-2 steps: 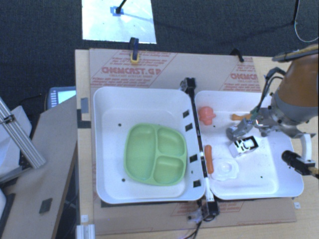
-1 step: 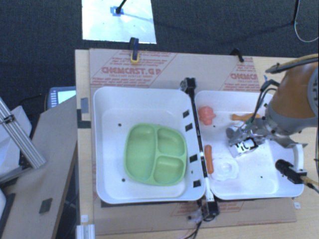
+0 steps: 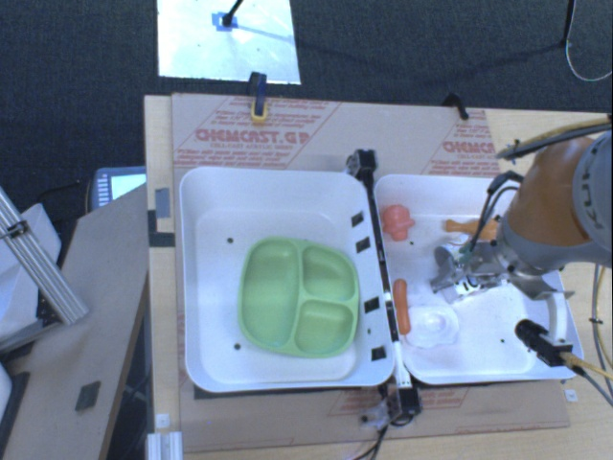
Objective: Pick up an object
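A small clear cup (image 3: 433,325) lies in the right bin (image 3: 498,357) beside an orange stick (image 3: 401,307), just below the gripper (image 3: 452,274) as the arm (image 3: 560,204) bends low from the right; its grip cannot be made out

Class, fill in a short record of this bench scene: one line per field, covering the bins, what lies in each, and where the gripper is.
left bin: holds a green divided plate
right bin: holds several small things
pink toy: near the right bin's far left corner
orange stick: along the right bin's left wall
clear cup: beside the orange stick, toward the near side
orange item: by the far wall, partly hidden by the arm
gripper: low over the middle of the right bin
arm: reaches in from the right
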### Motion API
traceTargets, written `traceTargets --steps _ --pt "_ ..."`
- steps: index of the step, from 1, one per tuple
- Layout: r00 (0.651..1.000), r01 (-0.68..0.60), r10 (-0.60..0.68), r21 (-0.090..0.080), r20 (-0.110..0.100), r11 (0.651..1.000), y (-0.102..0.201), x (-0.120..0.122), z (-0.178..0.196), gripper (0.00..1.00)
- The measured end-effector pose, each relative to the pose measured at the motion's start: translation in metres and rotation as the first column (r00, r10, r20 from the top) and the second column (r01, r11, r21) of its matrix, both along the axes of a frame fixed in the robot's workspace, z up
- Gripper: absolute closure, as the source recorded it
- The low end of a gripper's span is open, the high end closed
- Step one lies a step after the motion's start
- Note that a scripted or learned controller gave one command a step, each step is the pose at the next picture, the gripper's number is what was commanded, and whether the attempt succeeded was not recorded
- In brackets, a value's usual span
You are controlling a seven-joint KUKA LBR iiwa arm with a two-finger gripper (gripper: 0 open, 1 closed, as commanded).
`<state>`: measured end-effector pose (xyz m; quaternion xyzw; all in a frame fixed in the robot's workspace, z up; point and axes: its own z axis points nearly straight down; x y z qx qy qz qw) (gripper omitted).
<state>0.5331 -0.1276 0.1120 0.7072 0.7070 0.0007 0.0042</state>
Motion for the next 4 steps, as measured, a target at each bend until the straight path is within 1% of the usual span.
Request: traceTargets --steps 1,2,3,4 --pt "1.0 0.0 0.0 0.0 0.006 1.0 0.0 0.002 0.013 1.0" --pt "1.0 -0.004 0.004 0.003 0.001 1.0 -0.003 0.006 0.077 1.0" --pt "1.0 -0.005 0.005 0.003 0.002 1.0 0.0 0.013 0.14 1.0" --pt "1.0 -0.005 0.005 0.003 0.0 1.0 0.0 0.014 0.18 1.0"
